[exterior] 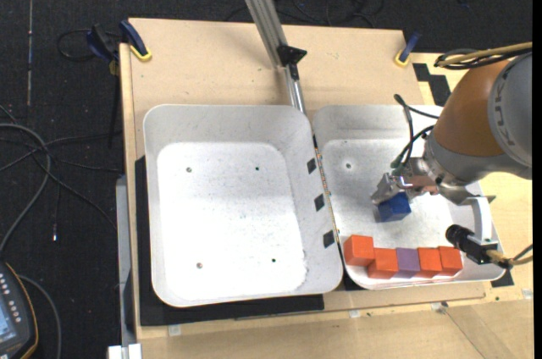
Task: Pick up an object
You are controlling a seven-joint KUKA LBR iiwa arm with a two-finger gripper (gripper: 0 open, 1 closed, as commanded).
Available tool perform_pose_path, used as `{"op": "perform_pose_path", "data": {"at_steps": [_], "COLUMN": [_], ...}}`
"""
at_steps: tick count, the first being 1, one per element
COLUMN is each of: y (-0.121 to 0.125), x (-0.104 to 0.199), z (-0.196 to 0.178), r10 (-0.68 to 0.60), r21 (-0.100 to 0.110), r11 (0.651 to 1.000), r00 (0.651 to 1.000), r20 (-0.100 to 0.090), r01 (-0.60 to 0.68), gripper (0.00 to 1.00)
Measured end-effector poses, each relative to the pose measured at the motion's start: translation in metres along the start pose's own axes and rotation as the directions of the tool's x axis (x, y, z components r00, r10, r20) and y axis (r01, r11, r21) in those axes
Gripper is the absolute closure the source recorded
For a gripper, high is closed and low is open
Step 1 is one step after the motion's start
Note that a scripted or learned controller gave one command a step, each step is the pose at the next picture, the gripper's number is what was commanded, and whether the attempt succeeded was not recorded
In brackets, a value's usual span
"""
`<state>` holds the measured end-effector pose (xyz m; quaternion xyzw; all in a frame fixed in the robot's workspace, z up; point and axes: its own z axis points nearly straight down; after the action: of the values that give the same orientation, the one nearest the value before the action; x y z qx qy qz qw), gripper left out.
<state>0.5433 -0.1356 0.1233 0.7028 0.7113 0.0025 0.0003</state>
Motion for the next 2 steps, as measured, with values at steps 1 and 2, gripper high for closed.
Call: {"op": "perform_pose_path", "data": {"at_steps": [1,2], "y": [-0.018,0.045], "x": [0.016,0.095], "z": [-0.033,-0.074], "r10": [0.008,0.0], "r21": [0.002,-0.004], "r11": [1.0,1.0], "r00": [1.0,1.0], "r20": [0.003,0.0], "r01": [-0.008,0.0], "gripper": [1.0,1.0]}}
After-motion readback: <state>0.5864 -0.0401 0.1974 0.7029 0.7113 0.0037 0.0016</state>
